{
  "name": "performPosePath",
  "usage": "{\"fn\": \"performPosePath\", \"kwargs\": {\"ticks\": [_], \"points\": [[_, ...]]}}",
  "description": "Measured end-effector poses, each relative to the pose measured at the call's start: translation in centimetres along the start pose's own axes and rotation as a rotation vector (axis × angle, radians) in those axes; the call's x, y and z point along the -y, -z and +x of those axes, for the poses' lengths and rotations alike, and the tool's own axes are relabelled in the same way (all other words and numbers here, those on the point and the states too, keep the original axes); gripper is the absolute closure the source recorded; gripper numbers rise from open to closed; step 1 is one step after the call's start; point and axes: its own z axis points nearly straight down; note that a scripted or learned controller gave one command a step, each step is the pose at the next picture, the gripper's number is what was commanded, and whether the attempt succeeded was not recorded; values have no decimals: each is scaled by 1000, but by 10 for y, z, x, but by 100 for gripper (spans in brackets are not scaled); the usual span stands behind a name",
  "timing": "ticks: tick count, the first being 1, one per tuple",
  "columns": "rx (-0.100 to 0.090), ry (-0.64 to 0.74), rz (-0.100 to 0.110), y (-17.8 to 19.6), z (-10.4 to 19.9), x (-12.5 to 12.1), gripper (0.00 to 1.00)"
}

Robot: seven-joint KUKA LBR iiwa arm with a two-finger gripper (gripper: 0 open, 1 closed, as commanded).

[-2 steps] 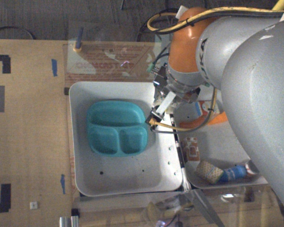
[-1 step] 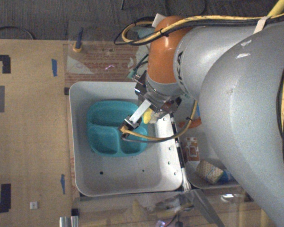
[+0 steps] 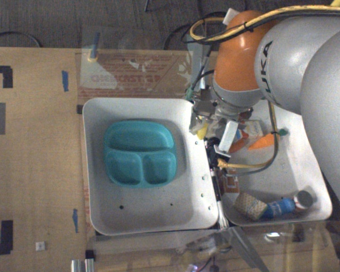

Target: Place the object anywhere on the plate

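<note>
My jaws (image 3: 222, 143) hung over the right bin (image 3: 314, 169) by its left wall; whether they were open or closed I could not tell. Just beside them lay an orange object (image 3: 260, 142). The teal plate (image 3: 140, 153) sat in the left bin (image 3: 102, 208), well apart.

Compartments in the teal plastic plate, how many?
3. The teal plastic divided plate in the left white bin has one long compartment along its far side and two smaller ones side by side nearer the camera.
</note>
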Motion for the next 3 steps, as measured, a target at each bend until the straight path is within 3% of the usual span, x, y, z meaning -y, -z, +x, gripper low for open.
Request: {"fn": "performPosePath", "kwargs": {"ticks": [1, 2, 3], "points": [[0, -260, 2, -16, -24, 50, 100], [0, -338, -1, -13, 68, 29, 100], [1, -195, -2, -24, 127, 33, 100]]}}
